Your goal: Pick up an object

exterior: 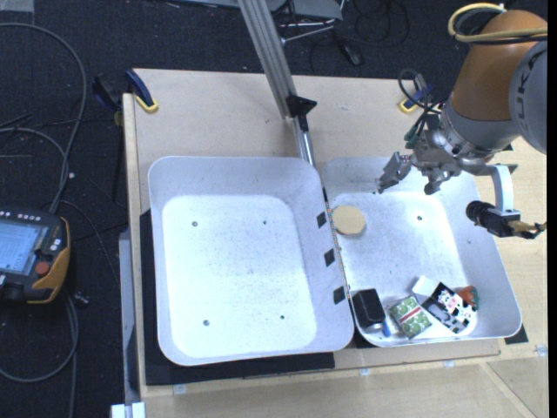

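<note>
Pale wooden surface (218, 111) bears the right white bin (487, 268), where the tool (411, 179) hangs open-fingered, up-right of a round tan disc (349, 221).

Both bins, the left bin (235, 259) and the right bin (435, 242), are white with dark speckles, the round disc (349, 221) is tan, the box (368, 306) black, and the packet (410, 315) green-patterned.

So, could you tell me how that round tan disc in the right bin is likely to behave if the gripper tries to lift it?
The tan disc lies flat and low, so fingers may struggle to get under its rim. It looks stiff, probably wood or cork, so likely light. Stood on edge, it could roll.
</note>
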`<action>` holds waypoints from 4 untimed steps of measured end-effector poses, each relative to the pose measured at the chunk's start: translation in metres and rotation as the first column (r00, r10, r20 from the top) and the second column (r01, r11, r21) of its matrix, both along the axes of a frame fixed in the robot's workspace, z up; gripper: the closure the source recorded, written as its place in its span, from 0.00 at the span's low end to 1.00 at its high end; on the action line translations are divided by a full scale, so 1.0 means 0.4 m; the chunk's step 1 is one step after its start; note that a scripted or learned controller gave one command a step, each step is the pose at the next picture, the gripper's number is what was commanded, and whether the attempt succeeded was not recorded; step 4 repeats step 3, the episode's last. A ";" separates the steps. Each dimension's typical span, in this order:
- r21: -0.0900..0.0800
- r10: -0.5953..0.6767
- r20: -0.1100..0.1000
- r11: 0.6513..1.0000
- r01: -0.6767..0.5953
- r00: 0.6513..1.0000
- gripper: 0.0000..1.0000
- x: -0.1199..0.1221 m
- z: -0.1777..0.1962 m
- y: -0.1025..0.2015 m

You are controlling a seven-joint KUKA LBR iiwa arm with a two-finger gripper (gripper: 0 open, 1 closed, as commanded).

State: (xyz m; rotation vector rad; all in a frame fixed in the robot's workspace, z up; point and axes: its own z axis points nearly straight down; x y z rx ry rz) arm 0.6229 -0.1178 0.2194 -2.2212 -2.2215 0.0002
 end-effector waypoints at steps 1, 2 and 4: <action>0.000 -0.003 -0.005 1.000 0.003 1.000 0.00 -0.137 -0.137 -0.075; 0.001 0.002 -0.002 1.000 -0.002 1.000 0.00 -0.130 -0.192 0.007; 0.000 0.001 -0.004 1.000 -0.001 1.000 0.00 0.089 -0.304 0.017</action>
